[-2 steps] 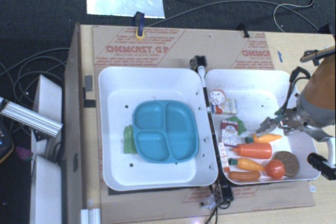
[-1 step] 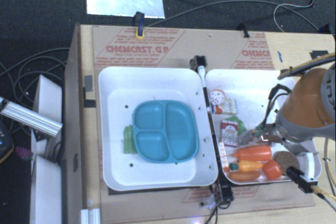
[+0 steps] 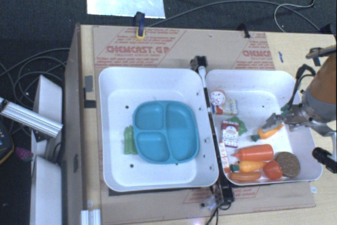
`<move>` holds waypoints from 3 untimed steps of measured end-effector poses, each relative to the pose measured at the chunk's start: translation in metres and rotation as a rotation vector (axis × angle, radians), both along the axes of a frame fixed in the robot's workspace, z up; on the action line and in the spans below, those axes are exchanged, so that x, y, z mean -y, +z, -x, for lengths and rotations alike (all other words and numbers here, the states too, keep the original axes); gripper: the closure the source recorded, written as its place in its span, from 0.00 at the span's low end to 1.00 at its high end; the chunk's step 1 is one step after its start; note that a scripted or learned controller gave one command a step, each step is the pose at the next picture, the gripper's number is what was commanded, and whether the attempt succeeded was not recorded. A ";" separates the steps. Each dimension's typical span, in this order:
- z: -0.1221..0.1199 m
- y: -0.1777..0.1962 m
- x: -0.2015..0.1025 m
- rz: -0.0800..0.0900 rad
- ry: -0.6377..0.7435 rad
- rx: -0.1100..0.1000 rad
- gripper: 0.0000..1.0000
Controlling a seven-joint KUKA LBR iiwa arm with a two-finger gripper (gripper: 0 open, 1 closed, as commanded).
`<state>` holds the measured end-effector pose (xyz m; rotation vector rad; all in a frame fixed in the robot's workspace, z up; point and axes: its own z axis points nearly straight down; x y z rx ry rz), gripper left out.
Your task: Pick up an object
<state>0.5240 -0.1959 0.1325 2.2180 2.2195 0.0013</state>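
One toy carrot (image 3: 269,131) lies slanted in the right bin (image 3: 247,80) | claw (image 3: 275,123) sits right on its upper end | cannot tell if claw is open or holding it

"CHEMCAST GP" (red, repeated), brown backing sheet (image 3: 158,42)

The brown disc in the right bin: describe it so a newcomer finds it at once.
Take the right bin, the one full of toy food. Go to its front right corner. The brown disc lies there beside a red tomato, the only flat, round, dark piece.
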 end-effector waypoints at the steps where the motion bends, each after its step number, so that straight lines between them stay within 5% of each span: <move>1: -0.013 -0.048 0.011 -0.001 0.000 -0.002 0.00; 2: -0.014 -0.038 0.011 -0.001 0.002 0.000 1.00; 3: 0.023 -0.036 -0.109 0.004 0.000 0.004 1.00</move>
